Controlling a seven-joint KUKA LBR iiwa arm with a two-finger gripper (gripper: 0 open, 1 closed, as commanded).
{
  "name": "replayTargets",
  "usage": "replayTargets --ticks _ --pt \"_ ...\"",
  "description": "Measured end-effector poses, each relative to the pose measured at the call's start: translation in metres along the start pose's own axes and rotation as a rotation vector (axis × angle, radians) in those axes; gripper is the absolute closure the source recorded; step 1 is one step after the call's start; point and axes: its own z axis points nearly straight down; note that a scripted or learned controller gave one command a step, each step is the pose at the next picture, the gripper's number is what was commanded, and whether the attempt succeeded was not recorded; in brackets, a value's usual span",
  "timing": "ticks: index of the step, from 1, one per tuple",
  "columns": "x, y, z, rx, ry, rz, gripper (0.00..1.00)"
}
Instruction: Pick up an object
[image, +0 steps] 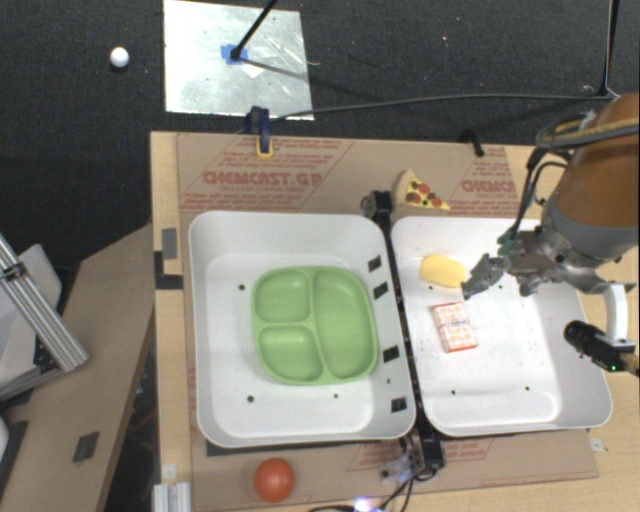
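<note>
From above we see two white bins side by side on the bench (170, 420). The left bin (215, 330) holds a green divided plate (313, 325). In the right bin (560, 400) a yellow object (442, 269) lies near the back, with a small red-and-white packet (453, 327) just in front of it. The tool (478, 278) hovers just beside the yellow object, on its right; whether it is open or closed we cannot tell. A pizza-slice toy (421, 191) lies behind the bins, and an orange ball (273, 479) rests in front.
</note>
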Motion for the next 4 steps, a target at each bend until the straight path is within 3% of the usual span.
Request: replayTargets --ticks 1,2,4 --pt "0.000 0.002 -0.006 -0.013 -0.001 -0.002 0.00" --pt "0.003 0.013 0.049 -0.010 -0.001 0.000 0.00" --pt "0.006 0.011 0.158 -0.011 -0.001 0.000 0.00"
